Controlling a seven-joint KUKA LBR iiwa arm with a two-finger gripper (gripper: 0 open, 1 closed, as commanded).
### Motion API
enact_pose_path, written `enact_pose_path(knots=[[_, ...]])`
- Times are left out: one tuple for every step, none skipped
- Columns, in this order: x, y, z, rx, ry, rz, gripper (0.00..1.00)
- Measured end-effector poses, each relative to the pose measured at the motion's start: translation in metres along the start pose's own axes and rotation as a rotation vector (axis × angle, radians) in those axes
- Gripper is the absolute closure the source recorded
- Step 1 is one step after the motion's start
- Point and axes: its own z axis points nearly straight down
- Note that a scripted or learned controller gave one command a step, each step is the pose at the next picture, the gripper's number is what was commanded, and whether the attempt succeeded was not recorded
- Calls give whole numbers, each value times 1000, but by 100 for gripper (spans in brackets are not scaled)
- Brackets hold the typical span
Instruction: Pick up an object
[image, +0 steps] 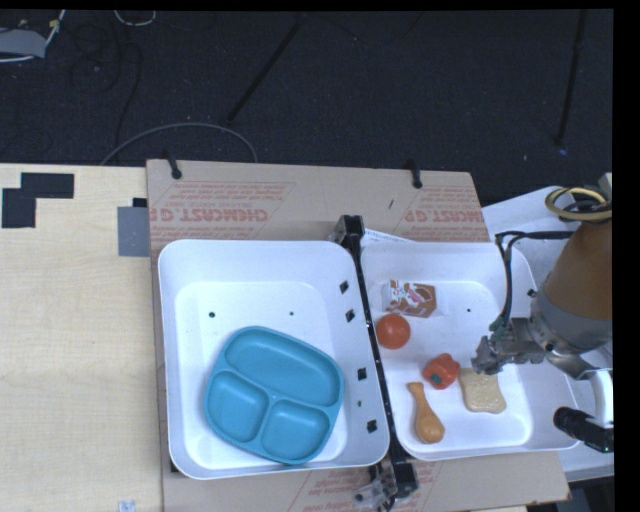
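The right bin (455, 445) holds a red tomato-like ball (393, 331), a small red pepper-like toy (440, 371), a tan chicken-leg toy (425, 412), a beige bread-slice toy (484, 393) and a brown-and-white packet (412, 298). My gripper (490, 357) hangs low at the bin's right side, directly above the top edge of the bread slice and just right of the red pepper toy. Nothing is visibly held between its fingers.
The left bin (190, 300) holds a blue three-compartment plate (273, 393). A black divider clip strip (362, 340) runs between the bins. The grey arm with its orange band (590, 275) comes in over the right bin's right rim. Cardboard lies under both bins.
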Motion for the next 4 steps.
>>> enact_pose_path(knots=[[10,1,-56,-7,-2,-7,100],[9,1,-62,-4,-2,-6,100],[58,3,-70,-3,0,-9,100],[108,-2,-59,0,1,-9,100]])
